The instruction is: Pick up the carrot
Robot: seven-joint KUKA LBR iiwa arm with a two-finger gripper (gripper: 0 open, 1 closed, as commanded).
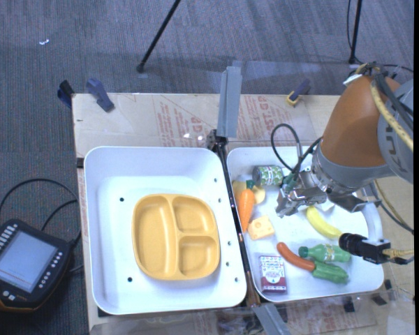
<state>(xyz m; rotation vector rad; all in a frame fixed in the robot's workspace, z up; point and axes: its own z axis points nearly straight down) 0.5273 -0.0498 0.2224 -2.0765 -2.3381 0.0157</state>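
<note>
The carrot [246,208], orange with a green top, lies lengthwise at the left side of the right bin [304,160], close to the wall shared with the left bin. My gripper [290,204] hangs over the middle of the right bin, a short way to the right of the carrot and apart from it. Nothing shows in its grasp. It sits between a green can [269,175] and a banana [322,222].
Sharing the right bin are a cheese wedge [261,227], a red sausage [295,255], a green bottle [325,252], a green vegetable [330,273] and a small red box [272,272]. The left bin [112,180] holds a yellow divided plate [176,236].
</note>
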